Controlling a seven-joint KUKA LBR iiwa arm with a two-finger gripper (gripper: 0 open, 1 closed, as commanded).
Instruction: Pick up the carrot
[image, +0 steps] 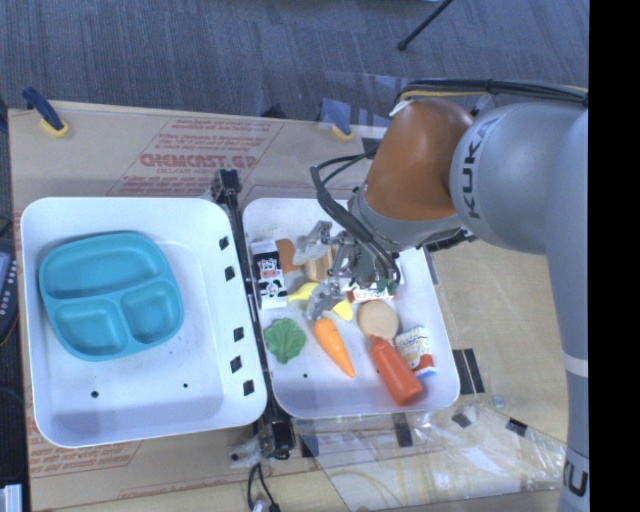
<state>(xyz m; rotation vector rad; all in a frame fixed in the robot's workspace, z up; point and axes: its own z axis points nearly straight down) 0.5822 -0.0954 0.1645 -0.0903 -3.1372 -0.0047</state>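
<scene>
The carrot (335, 345) is a short orange cone lying flat in the right bin (430, 300), its thick end up-left and its tip toward the bin's front. My gripper (334, 272) hangs over the middle of that bin, just behind the carrot's thick end, among several small toys. Nothing orange shows in its metal parts. The grey arm with its orange band (415, 160) covers the bin's back right corner.
Beside the carrot lie a green leafy toy (285, 340), a red-orange bottle (397, 370), a round tan piece (378, 320), a small white can (415, 345) and yellow bits (300, 295). A blue divided tray (105, 293) sits in the left bin (130, 410).
</scene>
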